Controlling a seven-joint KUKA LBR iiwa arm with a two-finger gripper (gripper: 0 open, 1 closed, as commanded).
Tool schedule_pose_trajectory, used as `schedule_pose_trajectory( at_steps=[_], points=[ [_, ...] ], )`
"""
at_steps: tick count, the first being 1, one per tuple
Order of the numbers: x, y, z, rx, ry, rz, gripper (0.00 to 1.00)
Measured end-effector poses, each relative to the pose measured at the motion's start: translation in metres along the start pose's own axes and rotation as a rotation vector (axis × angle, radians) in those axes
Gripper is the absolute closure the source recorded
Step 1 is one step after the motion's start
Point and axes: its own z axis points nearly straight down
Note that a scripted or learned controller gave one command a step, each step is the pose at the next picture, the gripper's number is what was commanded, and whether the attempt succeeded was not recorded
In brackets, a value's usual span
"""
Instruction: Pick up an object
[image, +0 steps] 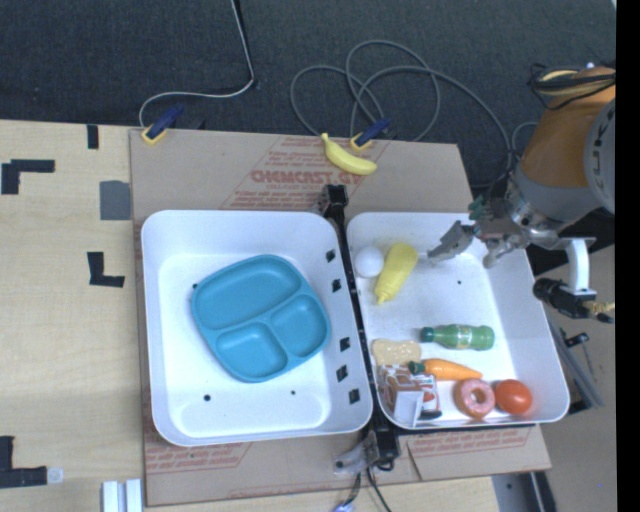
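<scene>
My gripper (468, 244) hangs over the back right part of the right bin (520, 300), open, with nothing between its two fingers. To its left lie a yellow mustard bottle (394, 271) and a white egg (370, 261). Nearer the front lie a green bottle (458, 337), a carrot (452, 369), a slice of bread (397, 352), a small carton (412, 393), a pink doughnut (474, 398) and a red tomato (513, 397).
The left bin (170, 250) holds a blue divided plate (260, 316). A yellow banana (348, 156) lies on the cardboard behind the bins, near loose cables (400, 80). A black clip divider (343, 300) joins the two bins.
</scene>
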Motion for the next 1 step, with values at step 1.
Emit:
schedule_pose_trajectory(
  at_steps=[1],
  points=[
    [0.0668,0.0661,0.064,0.002,0.001,-0.001,0.0]
  ],
)
